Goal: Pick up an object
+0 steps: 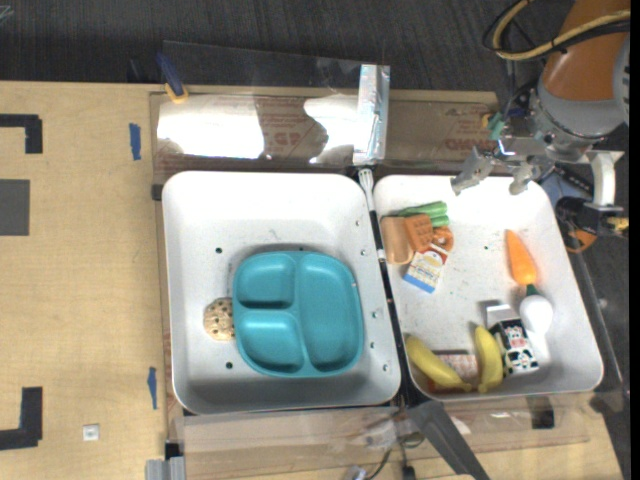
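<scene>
Hand (495, 175): over right bin's (570, 268) far edge, fingers spread, nothing held.
Nearest target: carrot (520, 256), lying clear.
Tip: drop straight, straddle carrot's width.

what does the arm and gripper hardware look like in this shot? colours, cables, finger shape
The arm is grey with a rounded orange band above the wrist. Yellow and black cables loop beside the band. The gripper is a compact grey metal unit with two slim, light grey fingers and small dark wiring at its base. No readable markings show.
</scene>
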Robot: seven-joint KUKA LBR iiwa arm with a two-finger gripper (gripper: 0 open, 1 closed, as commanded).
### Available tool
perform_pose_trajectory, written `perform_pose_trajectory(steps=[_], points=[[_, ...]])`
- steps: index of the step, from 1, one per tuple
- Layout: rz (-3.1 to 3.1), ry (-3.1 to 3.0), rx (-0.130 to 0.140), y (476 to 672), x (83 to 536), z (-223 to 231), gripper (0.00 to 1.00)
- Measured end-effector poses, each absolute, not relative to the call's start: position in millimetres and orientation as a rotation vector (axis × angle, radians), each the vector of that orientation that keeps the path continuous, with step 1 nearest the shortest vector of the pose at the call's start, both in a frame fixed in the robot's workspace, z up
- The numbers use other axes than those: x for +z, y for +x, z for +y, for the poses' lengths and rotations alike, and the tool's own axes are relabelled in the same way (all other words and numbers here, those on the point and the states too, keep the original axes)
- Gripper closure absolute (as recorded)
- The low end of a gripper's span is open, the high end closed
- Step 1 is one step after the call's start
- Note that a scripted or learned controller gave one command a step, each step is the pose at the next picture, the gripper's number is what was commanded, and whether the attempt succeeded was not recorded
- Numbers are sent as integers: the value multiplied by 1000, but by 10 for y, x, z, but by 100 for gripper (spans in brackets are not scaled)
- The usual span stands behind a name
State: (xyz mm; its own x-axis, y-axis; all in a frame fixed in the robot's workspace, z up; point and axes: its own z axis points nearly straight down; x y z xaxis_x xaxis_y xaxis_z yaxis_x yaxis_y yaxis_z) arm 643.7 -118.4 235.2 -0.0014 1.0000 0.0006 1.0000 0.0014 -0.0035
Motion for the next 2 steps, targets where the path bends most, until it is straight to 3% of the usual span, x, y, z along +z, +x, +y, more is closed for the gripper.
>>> perform_pose_trajectory(steps=[1,2], points=[[-2344,-2080,8,6650,1379,-924,0],[-2436,-1986,-2,6679,854,-975,0]])
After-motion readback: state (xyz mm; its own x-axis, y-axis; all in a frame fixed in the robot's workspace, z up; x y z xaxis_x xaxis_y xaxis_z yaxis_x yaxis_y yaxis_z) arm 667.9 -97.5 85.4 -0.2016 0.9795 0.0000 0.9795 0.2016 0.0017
